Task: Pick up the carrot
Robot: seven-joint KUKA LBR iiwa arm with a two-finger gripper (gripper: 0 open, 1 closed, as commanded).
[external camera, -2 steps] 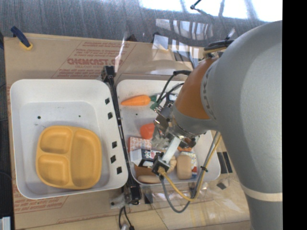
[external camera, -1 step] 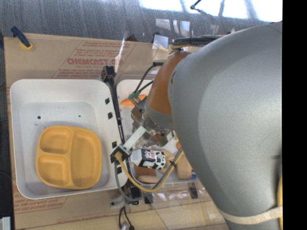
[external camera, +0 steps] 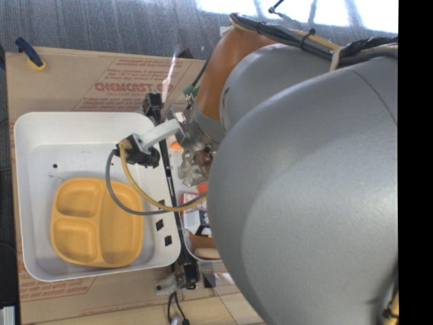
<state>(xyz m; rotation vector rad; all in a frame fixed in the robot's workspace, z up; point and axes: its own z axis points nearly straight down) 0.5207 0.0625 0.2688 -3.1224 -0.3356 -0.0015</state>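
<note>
The grey arm with its orange band (external camera: 223, 73) reaches in from the right and covers most of the right bin. My gripper (external camera: 191, 166) hangs low over the left edge of that bin, just right of the divider between the bins. A small orange patch (external camera: 174, 156), possibly the carrot, shows right beside the gripper on its left. The rest of that object is hidden by the wrist, so I cannot see whether it is touched.
The left bin (external camera: 34, 147) holds a yellow divided plate (external camera: 98, 222) in its near half. A yellow cable (external camera: 125, 195) loops from the wrist over that bin. A brown and white object (external camera: 203, 246) peeks out under the arm in the right bin.
</note>
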